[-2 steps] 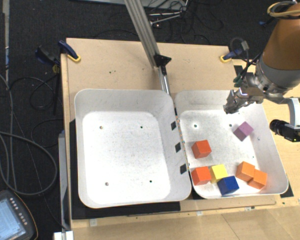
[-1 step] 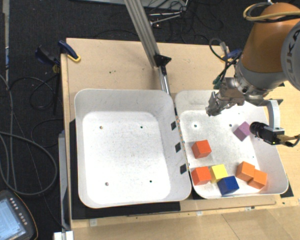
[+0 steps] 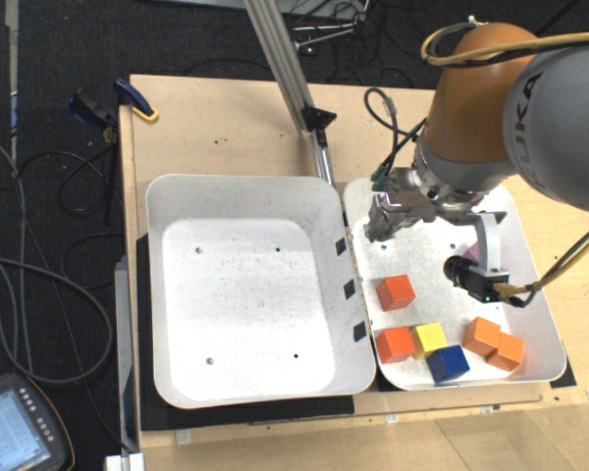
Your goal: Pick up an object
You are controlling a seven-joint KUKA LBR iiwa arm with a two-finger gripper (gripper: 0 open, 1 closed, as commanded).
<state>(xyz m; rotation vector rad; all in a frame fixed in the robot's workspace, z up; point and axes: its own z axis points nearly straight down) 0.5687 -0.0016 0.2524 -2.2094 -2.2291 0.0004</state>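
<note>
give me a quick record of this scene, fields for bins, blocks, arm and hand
left bin: white, shallow, no blocks in it
right bin: white, shallow, holds all the blocks
blocks: orange block alone near the middle; orange block, yellow block and blue block clustered at the front; two orange blocks at the front right
arm: grey with orange band, reaching in from the right over the right bin
hand: above the back of the right bin, nothing seen between its fingers
task state: no block picked up yet
</note>
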